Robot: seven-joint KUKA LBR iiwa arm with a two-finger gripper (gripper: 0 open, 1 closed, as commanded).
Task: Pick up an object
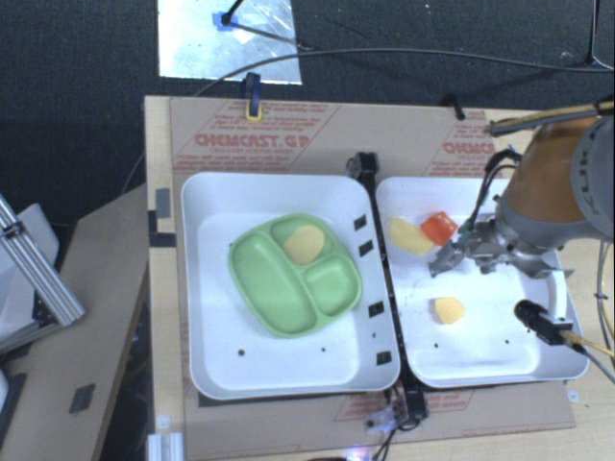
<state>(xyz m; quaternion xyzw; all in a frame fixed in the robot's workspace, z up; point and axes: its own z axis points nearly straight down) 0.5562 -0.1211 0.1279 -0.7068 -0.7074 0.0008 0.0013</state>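
The right bin (480, 368) holds three loose things. A pale yellow lump (408, 236) lies at its upper left. A red block (439, 226) rests against the lump's right side. A small yellow piece (447, 309) sits alone near the bin's middle. My gripper (446, 258) reaches in from the right and hangs low just below the red block, above and slightly right of the small yellow piece. Nothing shows between its tips.
The left bin (216, 353) carries a green divided plate (279, 291) with a yellow round item (305, 244) in its top compartment. A black divider (380, 277) runs between the bins. A black fitting (538, 322) juts over the right bin's lower right.
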